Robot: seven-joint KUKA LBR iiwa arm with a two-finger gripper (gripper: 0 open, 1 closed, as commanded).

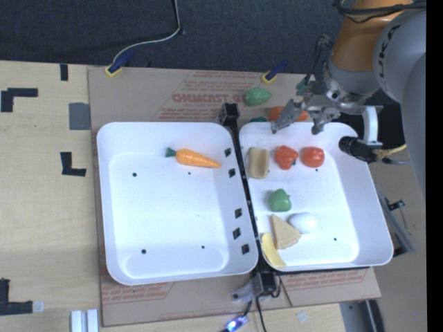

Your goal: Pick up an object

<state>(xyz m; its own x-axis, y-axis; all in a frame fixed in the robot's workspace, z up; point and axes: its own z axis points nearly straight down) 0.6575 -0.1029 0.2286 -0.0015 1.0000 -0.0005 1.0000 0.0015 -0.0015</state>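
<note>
Hovering splayed and empty, tool (303,120) above the right bin's (360,206) far rim, risking clipping that rim or nudging the two red tomatoes (298,157) lying close together just below.

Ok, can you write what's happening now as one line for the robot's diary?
stage: reaching | gripper: open, holding nothing, above right bin's far edge | closest: two red tomatoes | carrot: left bin
</note>
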